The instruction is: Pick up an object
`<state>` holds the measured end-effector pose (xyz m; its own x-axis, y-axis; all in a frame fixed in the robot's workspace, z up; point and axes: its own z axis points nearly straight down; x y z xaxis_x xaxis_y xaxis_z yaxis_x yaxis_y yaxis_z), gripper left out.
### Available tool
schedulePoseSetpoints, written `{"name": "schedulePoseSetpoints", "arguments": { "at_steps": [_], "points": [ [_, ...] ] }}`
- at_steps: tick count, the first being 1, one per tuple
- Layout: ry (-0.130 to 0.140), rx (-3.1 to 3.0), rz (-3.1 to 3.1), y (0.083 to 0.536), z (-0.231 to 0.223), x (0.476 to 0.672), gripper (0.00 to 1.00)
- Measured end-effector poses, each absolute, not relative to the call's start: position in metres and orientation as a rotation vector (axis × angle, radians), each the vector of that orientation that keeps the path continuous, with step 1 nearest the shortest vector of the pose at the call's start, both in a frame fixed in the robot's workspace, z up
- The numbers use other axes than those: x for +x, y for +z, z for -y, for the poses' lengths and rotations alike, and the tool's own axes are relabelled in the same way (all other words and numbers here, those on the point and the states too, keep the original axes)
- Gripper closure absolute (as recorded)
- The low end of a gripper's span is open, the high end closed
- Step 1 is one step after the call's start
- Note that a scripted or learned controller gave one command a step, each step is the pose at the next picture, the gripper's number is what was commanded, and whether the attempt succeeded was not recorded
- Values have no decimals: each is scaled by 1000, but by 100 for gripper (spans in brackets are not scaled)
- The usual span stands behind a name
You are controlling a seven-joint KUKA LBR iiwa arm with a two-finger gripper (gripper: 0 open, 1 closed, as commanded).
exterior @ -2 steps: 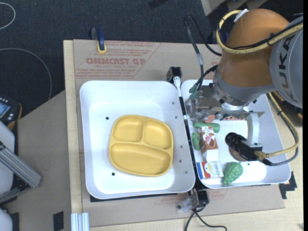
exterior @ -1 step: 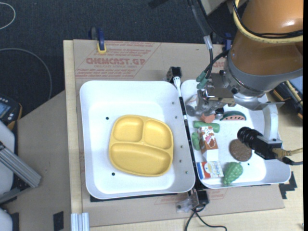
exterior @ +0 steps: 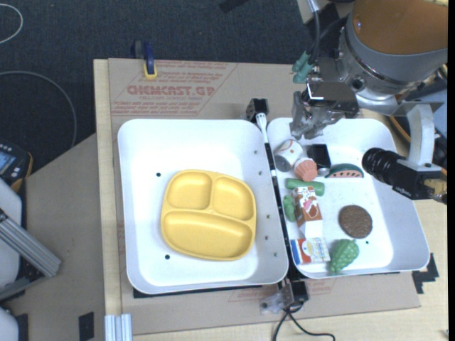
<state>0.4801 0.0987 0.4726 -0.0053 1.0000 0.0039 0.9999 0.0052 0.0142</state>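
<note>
while the arm [exterior: 387, 41] leans in from the right, you have its gripper [exterior: 307, 125] low over the far left corner of the right bin [exterior: 398, 251]. how far the claw is open you cannot tell from this angle; the metal tips blur into the bin floor, and nothing shows clearly between them.

right bin, your pick candidates: a small white and grey cup-like piece [exterior: 287, 153] just below the gripper, near but contact unclear. a peach-coloured round piece [exterior: 306, 168] just beside it. a small black block [exterior: 318, 153] next to those. a watermelon slice [exterior: 346, 171] to the right of the peach piece. a green stick-shaped piece [exterior: 306, 185] lies across the top of a red and white carton [exterior: 309, 208], with another green bit [exterior: 289, 206] against the bin's left wall. a brown round cookie [exterior: 355, 221] sits apart on the right side. near the front edge, a flat white packet [exterior: 311, 250] with red and blue print, and a green bumpy toy [exterior: 344, 254] touching its right end.

left bin [exterior: 138, 190]: a yellow divided plate [exterior: 209, 214], three compartments, roughly centred.

both bins rest on a brown board [exterior: 178, 84] with red print. a black camera-like unit [exterior: 394, 170] sticks over the right bin's right rim.
</note>
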Motion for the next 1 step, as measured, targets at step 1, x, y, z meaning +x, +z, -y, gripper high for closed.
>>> {"name": "schedulePoseSetpoints", "arguments": {
  "at_steps": [1],
  "points": [
    [-21,2229,-2226,333,-108,478,100]
  ]
}}
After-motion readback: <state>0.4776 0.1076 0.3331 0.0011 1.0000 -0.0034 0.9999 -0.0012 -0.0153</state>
